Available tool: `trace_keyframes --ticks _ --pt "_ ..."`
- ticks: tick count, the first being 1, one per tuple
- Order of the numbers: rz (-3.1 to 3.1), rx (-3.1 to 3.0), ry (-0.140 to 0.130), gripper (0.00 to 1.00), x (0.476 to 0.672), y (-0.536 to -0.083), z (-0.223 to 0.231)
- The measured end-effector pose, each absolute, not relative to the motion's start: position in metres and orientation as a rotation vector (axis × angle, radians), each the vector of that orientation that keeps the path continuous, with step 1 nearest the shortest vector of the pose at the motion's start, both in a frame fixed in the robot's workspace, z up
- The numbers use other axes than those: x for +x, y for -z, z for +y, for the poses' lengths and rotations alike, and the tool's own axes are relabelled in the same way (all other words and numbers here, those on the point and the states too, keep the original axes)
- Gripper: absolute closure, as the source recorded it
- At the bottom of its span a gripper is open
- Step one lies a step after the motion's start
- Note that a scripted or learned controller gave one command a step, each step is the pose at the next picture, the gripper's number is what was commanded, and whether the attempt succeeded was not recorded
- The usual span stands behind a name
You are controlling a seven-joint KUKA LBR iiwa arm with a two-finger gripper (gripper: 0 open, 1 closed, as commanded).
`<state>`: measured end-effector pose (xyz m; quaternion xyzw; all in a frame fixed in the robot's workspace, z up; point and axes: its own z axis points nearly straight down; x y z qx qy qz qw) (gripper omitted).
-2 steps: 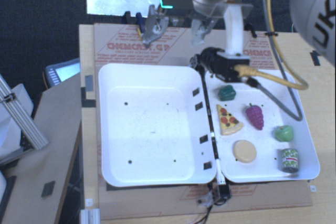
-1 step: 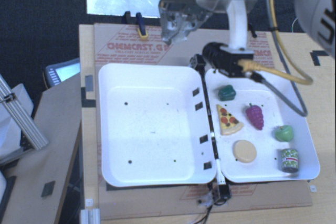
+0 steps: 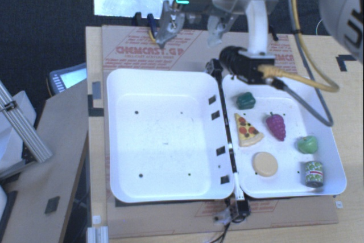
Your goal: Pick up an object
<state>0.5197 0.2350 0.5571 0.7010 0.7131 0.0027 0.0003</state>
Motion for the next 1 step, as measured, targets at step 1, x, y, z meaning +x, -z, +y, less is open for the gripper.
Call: trace_keyframes --ticks 1 --pt "2.244 2.197 -0.013 1.0 0.5199 -0.5684 0.2353"
